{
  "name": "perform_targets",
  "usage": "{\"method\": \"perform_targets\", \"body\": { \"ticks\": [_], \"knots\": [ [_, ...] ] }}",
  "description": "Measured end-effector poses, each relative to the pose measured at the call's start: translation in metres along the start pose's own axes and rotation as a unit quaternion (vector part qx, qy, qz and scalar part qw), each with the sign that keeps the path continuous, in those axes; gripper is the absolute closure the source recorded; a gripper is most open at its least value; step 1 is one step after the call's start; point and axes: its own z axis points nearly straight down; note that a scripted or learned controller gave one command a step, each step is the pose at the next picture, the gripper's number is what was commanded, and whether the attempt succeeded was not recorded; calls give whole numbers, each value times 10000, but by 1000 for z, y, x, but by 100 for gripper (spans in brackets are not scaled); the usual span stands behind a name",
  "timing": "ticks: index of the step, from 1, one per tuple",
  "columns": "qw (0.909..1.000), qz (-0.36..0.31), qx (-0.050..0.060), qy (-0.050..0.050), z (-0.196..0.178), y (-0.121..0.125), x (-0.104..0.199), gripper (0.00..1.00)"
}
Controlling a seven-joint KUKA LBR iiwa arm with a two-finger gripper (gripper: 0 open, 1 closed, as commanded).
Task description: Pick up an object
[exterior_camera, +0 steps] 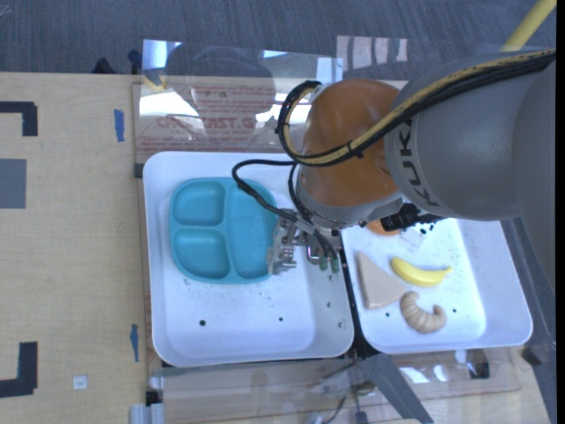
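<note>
A blue divided plate [216,230] lies in the left bin [229,325], toward its upper left. My gripper [298,253] hangs over the left bin's right side, right at the plate's right edge; its metal fingers [284,256] point down beside the plate rim. Nothing shows between them. The right bin [494,316] holds a yellow banana [420,272], a tan wedge like a bread slice [378,282], a beige croissant shape [424,314] and an orange piece [386,226] partly hidden under the arm.
The grey arm with its orange band [353,148] covers the top of both bins and the ridge between them. A clear plastic sheet [221,104] lies behind the bins. Wooden bench surface [62,237] extends to the left.
</note>
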Motion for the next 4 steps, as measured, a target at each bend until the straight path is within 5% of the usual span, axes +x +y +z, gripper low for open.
{"method": "perform_targets", "body": {
  "ticks": [1,2,3,4],
  "knots": [
    [9894,1449,-10,-23,-33,66,-3,100],
    [9743,2253,17,11,-25,88,64,100],
    [9158,4017,15,-2,-23,87,63,100],
    [7870,6170,42,10,8,60,44,100]
  ]
}}
